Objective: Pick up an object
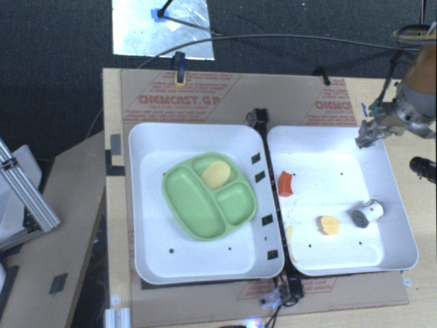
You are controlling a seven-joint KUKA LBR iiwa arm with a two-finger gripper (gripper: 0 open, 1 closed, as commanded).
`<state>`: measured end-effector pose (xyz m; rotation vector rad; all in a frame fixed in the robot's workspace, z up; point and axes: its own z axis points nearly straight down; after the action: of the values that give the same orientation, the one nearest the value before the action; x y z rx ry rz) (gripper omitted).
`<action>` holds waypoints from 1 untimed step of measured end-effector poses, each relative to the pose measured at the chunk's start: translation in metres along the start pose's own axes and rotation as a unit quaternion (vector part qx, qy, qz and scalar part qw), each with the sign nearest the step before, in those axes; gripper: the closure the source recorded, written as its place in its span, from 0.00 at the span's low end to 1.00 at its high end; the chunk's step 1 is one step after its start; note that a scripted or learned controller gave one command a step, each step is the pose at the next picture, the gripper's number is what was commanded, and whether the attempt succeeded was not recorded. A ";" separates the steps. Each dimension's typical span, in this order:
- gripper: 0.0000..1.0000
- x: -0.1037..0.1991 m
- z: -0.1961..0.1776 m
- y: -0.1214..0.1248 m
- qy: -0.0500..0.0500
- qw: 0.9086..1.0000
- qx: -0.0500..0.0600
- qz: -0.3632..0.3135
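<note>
The right bin (382, 251) holds a red piece (285, 183) near its left wall, a small yellow chunk (329, 225) toward the front, and a grey-and-white cylinder (367, 214) beside it. My gripper (366, 137) hangs over the far right corner of this bin, well away from all three objects, with nothing seen in it. In the left bin (157, 251) sits a green divided plate (205, 207) with a yellow round object (216, 174) in its upper compartment.
A black divider strip (270, 190) runs between the two bins. Both rest on a cardboard sheet (205, 98). A metal plate (160, 19) lies beyond the bench, and a cable arcs across the back.
</note>
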<state>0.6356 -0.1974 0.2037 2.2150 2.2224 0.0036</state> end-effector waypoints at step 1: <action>1.00 0.000 -0.019 0.001 0.000 1.000 0.000 -0.001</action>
<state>0.6366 -0.1974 0.2225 2.2141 2.2241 0.0031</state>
